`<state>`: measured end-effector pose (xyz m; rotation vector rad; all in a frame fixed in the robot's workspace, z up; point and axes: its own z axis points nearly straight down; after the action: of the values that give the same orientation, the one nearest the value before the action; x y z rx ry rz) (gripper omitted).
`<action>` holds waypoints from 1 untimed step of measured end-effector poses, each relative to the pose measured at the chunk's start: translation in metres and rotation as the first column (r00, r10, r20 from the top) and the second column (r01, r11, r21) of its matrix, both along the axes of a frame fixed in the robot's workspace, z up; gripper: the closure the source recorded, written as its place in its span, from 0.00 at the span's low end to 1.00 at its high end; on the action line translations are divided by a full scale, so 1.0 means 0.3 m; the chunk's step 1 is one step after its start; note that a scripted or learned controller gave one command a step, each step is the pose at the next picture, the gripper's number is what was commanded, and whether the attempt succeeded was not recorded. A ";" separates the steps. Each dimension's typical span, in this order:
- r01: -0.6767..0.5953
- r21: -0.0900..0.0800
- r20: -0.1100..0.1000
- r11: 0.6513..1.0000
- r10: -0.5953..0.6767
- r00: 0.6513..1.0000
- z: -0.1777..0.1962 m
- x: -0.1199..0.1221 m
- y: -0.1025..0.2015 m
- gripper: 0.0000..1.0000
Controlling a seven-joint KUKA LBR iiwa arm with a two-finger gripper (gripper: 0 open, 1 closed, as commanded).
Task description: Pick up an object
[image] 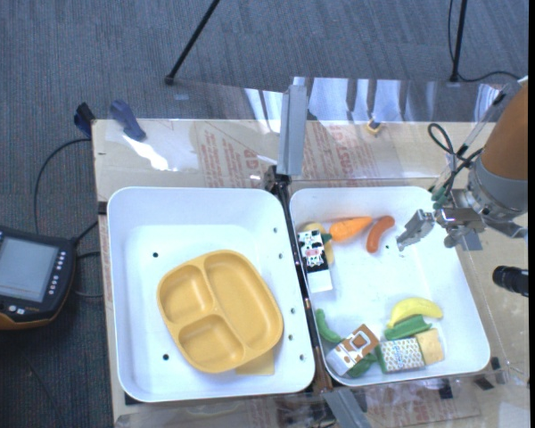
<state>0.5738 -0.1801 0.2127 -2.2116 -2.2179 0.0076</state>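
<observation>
My gripper (437, 232) hangs over the upper right part of the right bin (468, 283), open, with nothing between its fingers. Just to its left lie a red sausage (380, 233) and an orange carrot (350, 228). A cow-patterned milk carton (315, 255) lies by the bin's left wall. Along the front of the bin are a yellow banana (416, 309), a green pod (408, 328), a dark green vegetable (326, 326), a small orange and white box (352, 349) and a speckled packet (410, 352).
The left bin (134, 230) holds a yellow divided plate (218, 310). A grey upright post (292, 136) stands behind the seam between the bins. A handheld control pendant (22, 275) lies on the floor at the left.
</observation>
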 end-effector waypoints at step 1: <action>-0.068 0.001 0.000 0.998 0.068 0.998 -0.422 0.178 0.027 0.00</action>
<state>0.6271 -0.1722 0.0860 -2.1349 -2.2908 0.0077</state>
